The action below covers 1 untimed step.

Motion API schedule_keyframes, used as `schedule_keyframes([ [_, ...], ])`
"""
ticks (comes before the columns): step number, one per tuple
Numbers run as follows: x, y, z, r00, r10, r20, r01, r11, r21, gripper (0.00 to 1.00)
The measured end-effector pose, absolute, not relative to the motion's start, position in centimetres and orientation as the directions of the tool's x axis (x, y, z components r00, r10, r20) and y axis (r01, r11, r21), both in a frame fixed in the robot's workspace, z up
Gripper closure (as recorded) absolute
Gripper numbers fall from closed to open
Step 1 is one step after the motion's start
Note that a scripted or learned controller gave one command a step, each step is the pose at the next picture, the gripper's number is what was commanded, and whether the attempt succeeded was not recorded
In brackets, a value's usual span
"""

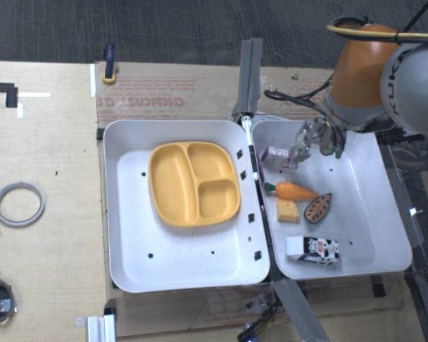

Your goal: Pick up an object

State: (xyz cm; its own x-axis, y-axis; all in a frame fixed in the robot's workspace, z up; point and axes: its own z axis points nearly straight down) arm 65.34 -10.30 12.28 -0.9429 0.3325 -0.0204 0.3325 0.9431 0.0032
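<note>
Hovering over the far part of the right white bin (385, 212), the grey KUKA arm (406, 63) with its orange band has its jaws low, at a small silver-and-purple foil packet (278, 155) lying near the bin's left wall; jaws' state cannot be told from this slanted view (metal clutter at the wrist blurs them); no object seen between them, so no grasp counted; candidate objects all lie in the right bin: an orange plastic carrot (297, 190), a yellow cheese-like block (288, 211) just beside it, a brown oval watermelon-slice toy (317, 208), a black-and-white cow-print carton (314, 249) near the front; left white bin (128, 262) holds a yellow three-compartment plastic plate (195, 183); judged progress: approach stage, pick not yet done; closing, lifting and clearing the bin all remain.
</note>
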Motion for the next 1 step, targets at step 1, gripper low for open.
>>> schedule_keyframes([
  [1, 65.35, -10.26, 12.29, -0.943, 0.332, -0.020, 0.332, 0.943, 0.003, 0.00],
])
